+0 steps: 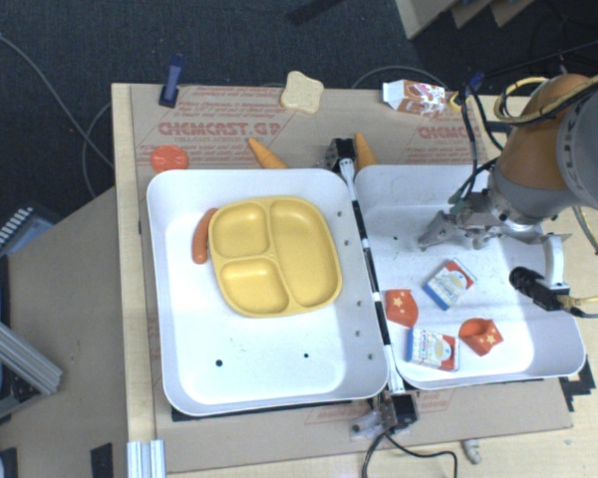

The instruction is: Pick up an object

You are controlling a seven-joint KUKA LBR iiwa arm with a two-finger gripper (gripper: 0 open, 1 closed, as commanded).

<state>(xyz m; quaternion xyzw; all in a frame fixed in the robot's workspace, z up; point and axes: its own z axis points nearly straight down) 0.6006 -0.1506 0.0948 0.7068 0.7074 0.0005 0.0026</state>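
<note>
My gripper [447, 229] hangs low over the upper middle of the right bin [399, 199], with nothing visibly held in it. Just below it lies a small blue and white carton [448, 285]. A red toy piece [402, 308] rests near the bin's left wall, another red piece [480, 336] sits toward the front right, and a small printed carton [433, 350] lies at the front. In the left bin [259, 366] a yellow divided plate [275, 255] has a red sausage [200, 237] along its left side.
Behind the bins, the cardboard holds a bread slice [302, 91], a small milk carton [415, 96], a carrot [266, 154], a red disc [168, 158] and a blue clip [170, 81]. The arm's grey and orange body [548, 157] covers the right bin's far right corner.
</note>
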